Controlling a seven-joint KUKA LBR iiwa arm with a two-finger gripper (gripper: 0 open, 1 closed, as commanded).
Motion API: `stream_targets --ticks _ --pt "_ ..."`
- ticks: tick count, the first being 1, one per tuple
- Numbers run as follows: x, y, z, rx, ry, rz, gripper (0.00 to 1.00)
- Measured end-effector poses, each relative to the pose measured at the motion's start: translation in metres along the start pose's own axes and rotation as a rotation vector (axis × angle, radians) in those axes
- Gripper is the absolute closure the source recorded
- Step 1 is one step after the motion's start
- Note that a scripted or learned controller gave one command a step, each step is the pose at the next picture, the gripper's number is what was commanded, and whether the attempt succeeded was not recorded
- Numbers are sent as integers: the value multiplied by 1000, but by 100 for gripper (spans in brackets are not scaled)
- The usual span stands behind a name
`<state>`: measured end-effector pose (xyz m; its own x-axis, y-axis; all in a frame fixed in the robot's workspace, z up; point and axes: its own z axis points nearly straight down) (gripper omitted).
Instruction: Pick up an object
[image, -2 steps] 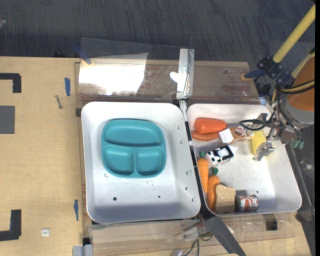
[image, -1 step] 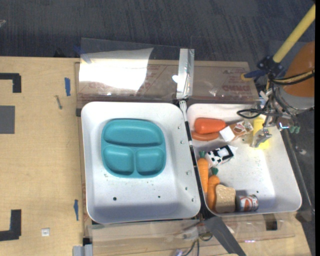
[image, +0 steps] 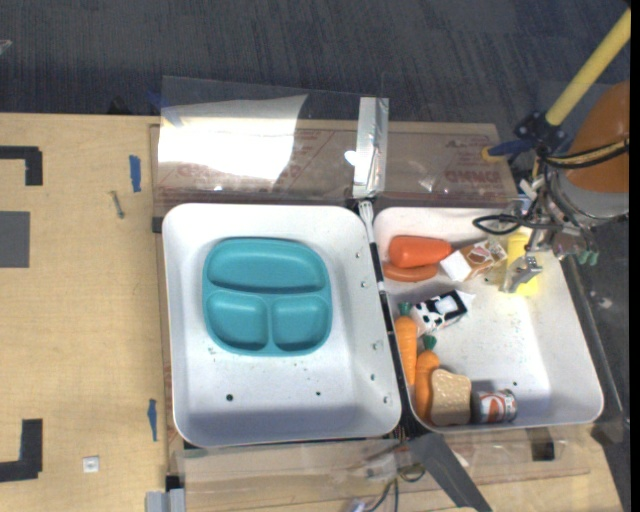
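Faint reddish lettering runs across the clear plastic sheet (image: 455, 165) lying on the far side of the right bin (image: 560, 370), but it is too washed out to read. The small can (image: 495, 405) at the near edge of that bin carries a red and white label, also illegible.

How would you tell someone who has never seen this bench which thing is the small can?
Find the right-hand white bin, the one crowded with toy food. Along its near edge, beside a tan bread-like block, lies the small can on its side. Its shiny metal ends and red label set it apart from the orange carrots nearby.
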<state>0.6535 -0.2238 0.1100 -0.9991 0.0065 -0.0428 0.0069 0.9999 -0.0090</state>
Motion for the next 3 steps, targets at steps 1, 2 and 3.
stream_targets --ticks 1,2,3 --pt "-2 0 0 1 -3 31 0" --pt "-2 -1 0 0 2 72 0" --pt "-2 -1 0 1 3 90 0"
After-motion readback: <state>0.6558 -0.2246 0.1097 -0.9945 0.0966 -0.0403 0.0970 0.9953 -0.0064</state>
